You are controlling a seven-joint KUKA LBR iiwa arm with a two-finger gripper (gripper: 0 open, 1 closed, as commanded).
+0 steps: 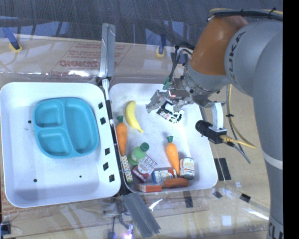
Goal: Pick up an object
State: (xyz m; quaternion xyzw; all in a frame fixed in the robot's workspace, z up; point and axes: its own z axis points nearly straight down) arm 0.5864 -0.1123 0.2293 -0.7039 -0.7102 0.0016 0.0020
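Note:
My gripper (pixel 164 107) hangs over the far part of the right bin (pixel 204 148), just right of a yellow banana (pixel 133 116). Nothing shows in its grasp. Lower in that bin lie an orange carrot (pixel 121 136) by the left wall and a second carrot (pixel 172 153) near the middle. A green bottle (pixel 138 153), a small can (pixel 187 167), a red-and-white packet (pixel 148 165) and a red sausage-like piece (pixel 175 182) crowd the near end.
The left bin (pixel 15 173) holds a blue divided plate (pixel 66 126). A grey divider post (pixel 108 49) stands between the bins at the back. The arm's orange band (pixel 214 44) and a black cable fitting (pixel 207 129) overhang the right bin's right rim.

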